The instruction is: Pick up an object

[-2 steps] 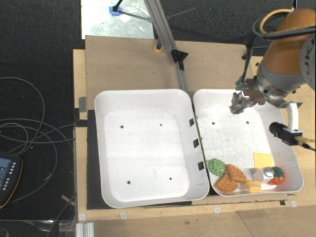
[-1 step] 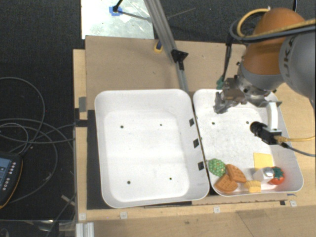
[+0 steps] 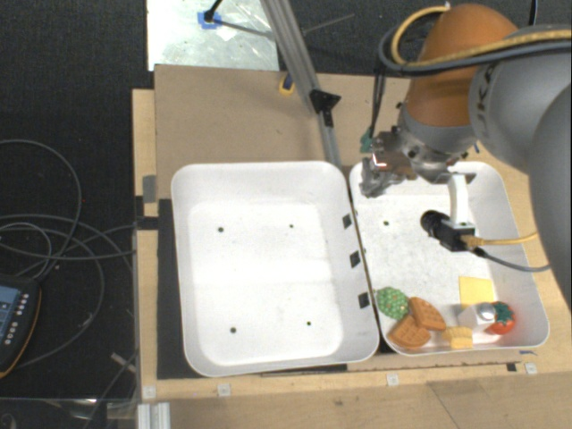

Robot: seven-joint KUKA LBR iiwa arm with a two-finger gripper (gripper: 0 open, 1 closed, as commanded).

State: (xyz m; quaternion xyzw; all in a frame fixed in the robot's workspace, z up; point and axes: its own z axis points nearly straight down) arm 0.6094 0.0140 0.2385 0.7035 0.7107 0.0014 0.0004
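We are seeing the claw point(image 3: 375, 179) hanging over the far left corner of the right bin point(image 3: 527, 239); whether it is apart or together we cannot tell. The objects are lying well apart from it along the near wall: a green piece point(image 3: 391, 301), waffles point(image 3: 418, 322), a yellow block point(image 3: 476, 289).

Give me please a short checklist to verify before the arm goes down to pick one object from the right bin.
1. Objects available in the right bin: ok; green piece, orange waffle pieces, yellow block lie at its near end.
2. Gripper above an object: not ok; it is over the far left corner, away from them.
3. Jaws open: cannot tell.
4. Objects separated enough for a clean grasp: not ok; green and waffle pieces crowd together.
5. Gripper carrying nothing: cannot tell.
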